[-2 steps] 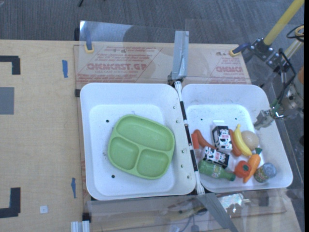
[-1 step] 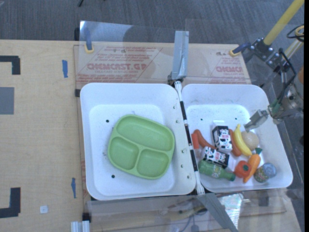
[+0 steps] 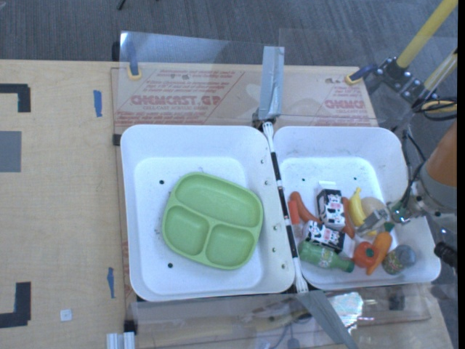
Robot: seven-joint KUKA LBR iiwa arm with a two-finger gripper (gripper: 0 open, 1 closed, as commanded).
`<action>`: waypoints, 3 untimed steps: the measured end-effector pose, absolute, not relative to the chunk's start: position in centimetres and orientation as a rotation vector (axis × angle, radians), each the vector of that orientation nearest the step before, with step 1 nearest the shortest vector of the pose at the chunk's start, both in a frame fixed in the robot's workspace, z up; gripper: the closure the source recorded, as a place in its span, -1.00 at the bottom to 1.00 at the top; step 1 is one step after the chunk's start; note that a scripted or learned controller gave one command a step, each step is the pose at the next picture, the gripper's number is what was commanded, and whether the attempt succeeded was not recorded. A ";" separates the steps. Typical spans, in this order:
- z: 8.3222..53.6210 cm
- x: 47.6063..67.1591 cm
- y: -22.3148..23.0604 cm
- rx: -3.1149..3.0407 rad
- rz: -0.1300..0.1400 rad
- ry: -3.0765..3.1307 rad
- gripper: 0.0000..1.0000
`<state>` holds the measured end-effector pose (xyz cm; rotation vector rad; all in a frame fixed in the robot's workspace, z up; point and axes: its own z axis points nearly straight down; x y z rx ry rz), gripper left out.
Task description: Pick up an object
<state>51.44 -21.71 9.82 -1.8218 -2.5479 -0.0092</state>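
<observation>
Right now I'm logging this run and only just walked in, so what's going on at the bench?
A grey robot arm with an orange band reaches in from the right, its gripper low over the right bin, beside the banana. That bin holds a pile of toy food: carrots, two cow-print cartons, a green bottle. Whether it has hold of anything is not clear. The left bin holds a green divided plate.

My arm (image 3: 440,173): grey casing, orange band above the wrist; small metal claw (image 3: 392,217) at its tip.
</observation>
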 end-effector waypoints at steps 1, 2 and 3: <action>8.6 56.3 -20.6 -1.917 -0.010 -2.489 -1.00; 9.8 56.4 -20.9 -1.925 -0.008 -2.494 1.00; 9.8 56.4 -20.8 -1.922 -0.009 -2.492 -1.00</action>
